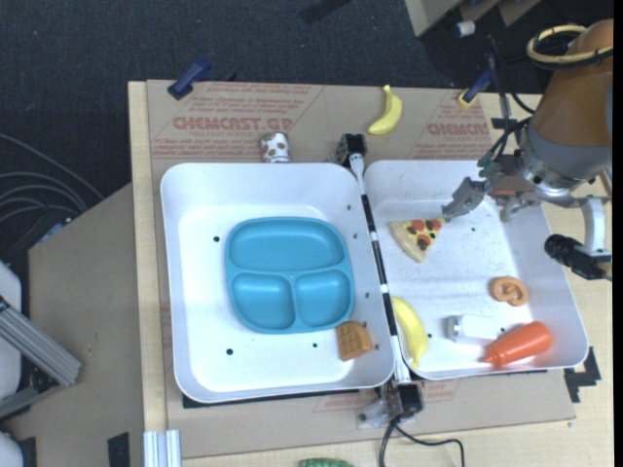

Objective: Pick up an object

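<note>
The gripper (465, 198) hangs over the right bin (574, 305), fingers spread with nothing between them, pizza slice (417, 235) just below-left, carrot (516, 344) well below.

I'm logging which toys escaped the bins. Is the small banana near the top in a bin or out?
Out. The small banana lies on the brown board above the right bin, clear of its rim.

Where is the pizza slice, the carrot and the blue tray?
pizza slice (418, 235), camera view, its topped middle.
carrot (519, 343), camera view, its orange body.
blue tray (288, 271), camera view, the ridge between compartments.
</note>
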Robot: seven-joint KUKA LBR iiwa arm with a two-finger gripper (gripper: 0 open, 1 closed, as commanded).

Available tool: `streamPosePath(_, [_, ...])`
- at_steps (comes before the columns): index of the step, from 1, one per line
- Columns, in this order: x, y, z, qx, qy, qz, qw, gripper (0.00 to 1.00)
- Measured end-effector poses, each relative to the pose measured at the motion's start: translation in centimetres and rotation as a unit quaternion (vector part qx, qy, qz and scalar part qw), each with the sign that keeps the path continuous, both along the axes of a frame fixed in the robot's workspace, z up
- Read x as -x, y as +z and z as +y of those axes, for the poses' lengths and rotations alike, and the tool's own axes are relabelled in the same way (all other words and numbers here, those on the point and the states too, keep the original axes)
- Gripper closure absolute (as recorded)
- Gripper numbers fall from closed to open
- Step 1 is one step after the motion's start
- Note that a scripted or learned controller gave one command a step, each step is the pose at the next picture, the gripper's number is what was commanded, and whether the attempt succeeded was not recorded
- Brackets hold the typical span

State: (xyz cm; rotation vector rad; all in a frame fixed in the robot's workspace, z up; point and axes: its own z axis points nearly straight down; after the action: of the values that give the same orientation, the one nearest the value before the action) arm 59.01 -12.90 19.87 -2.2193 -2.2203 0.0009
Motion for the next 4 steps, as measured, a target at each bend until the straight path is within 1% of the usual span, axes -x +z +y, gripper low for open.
streamPosePath(1, [-2.1, -11.1, -1.8, 0.0018, -0.001, -0.003, 1.0, 0.0])
streamPosePath(2, [-7.8, -11.1, -0.9, 0.0007, 0.0, -0.003, 1.0, 0.0])
streamPosePath(3, [-7.9, -10.0, -0.8, 0.0008, 0.001, -0.004, 1.0, 1.0])
streamPosePath(4, [-7.9, -10.0, -0.8, 0.0009, 0.001, -0.004, 1.0, 0.0])
